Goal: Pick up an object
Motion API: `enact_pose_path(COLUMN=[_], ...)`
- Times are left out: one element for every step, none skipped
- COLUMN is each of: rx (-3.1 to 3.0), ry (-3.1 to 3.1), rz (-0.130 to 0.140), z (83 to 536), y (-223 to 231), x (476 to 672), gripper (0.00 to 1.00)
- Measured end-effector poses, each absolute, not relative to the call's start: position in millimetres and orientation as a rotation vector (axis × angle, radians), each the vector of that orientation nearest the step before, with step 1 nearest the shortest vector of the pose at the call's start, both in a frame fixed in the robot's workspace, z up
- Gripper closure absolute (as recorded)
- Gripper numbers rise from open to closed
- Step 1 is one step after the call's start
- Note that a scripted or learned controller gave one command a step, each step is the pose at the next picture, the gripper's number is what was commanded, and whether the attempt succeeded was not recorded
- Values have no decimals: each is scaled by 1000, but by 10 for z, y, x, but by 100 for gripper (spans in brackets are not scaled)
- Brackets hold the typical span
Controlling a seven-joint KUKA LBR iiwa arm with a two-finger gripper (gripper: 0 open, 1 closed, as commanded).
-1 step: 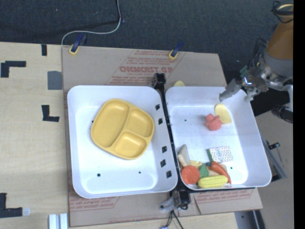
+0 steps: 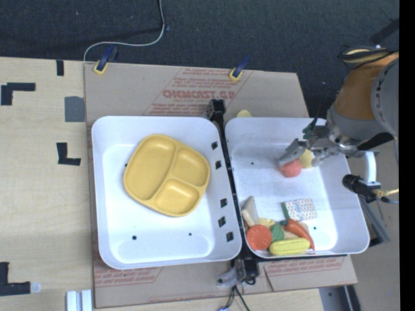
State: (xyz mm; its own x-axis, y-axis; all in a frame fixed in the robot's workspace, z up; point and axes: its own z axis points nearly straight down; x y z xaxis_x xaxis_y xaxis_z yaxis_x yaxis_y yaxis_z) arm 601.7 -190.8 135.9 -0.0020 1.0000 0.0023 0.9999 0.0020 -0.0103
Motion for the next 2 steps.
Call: enact_pose_path(rx=[-2221, -2222], ry=[-2226, -2226], rz=[3, -1], z=[826, 966], y=[-1707, -1713], x=[6015, 6029], gripper=[0, 100])
